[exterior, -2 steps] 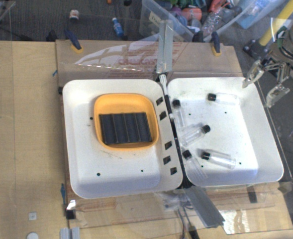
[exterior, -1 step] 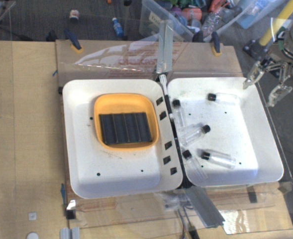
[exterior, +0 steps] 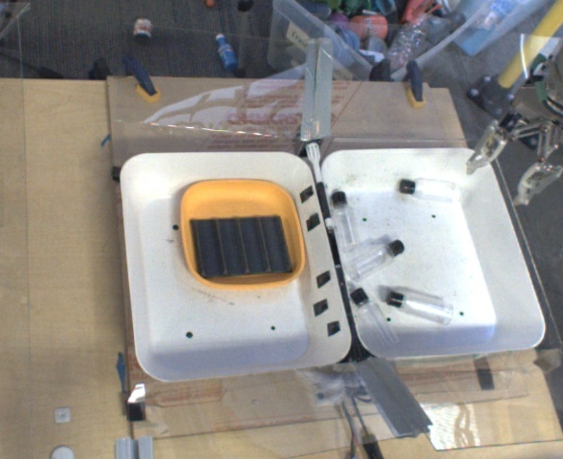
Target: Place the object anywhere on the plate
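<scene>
gripper (exterior: 508,168) hangs over the right bin's (exterior: 472,328) far corner, jaws apart and empty; approach step, next descend onto a vial (exterior: 417,303) before the plate (exterior: 241,195).

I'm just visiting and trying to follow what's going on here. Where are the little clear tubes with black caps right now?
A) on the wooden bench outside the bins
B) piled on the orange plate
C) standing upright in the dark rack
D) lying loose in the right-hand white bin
D: the clear tubes lie scattered on their sides in the right bin, while the orange plate sits in the left bin holding a dark ribbed block.
</scene>
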`<act>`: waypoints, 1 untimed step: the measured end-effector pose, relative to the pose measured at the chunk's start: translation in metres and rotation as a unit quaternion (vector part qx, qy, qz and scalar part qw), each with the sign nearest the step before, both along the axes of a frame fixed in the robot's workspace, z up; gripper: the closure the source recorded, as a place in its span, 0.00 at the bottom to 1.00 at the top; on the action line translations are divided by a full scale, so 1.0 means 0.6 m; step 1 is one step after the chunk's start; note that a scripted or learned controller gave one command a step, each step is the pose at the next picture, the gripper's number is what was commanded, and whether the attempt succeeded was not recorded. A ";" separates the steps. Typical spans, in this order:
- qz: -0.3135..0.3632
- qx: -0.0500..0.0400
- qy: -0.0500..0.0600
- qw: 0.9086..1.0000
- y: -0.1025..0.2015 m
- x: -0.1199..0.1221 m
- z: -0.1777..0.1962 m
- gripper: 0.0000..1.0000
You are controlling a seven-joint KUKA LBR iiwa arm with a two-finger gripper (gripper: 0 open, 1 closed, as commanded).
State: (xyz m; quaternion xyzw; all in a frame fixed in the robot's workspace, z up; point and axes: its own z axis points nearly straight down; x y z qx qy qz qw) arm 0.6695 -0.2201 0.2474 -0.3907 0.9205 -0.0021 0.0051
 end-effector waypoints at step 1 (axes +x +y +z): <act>0.157 -0.001 -0.001 0.988 -0.002 -0.001 -0.002 0.00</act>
